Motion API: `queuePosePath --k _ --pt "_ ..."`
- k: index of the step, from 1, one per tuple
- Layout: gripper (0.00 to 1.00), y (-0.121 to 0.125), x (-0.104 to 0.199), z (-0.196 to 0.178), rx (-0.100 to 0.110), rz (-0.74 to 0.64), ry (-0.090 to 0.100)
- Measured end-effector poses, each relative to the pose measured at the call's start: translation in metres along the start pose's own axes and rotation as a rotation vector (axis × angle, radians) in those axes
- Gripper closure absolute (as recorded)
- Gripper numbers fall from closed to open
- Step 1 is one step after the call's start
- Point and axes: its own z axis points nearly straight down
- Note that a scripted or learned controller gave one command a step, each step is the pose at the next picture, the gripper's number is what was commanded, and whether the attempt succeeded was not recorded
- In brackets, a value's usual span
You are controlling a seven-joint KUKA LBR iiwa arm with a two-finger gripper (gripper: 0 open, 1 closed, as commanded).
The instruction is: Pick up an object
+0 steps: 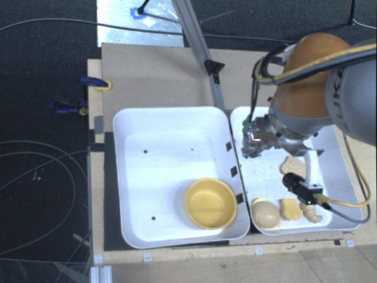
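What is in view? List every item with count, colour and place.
left bin: 1, white, on the bench
right bin: 1, white, beside it
bowl: 1, yellow, left bin, near right corner
rounded lump: 1, cream, right bin, near edge
block: 1, yellow-tan, right of the lump
tan pieces: 2, right bin
clamps: 2, blue, bench's left edge
arm: 1, grey and orange, over right bin
pincer: 1, dark, over right bin's left part

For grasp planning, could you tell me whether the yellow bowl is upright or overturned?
Upright: the yellow bowl shows its rim and hollow inside facing up.
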Motion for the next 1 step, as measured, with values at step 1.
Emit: queuePosePath --k 1 --pt "1.00 0.0009 0.0567 -0.0027 -0.001 -0.001 0.000"
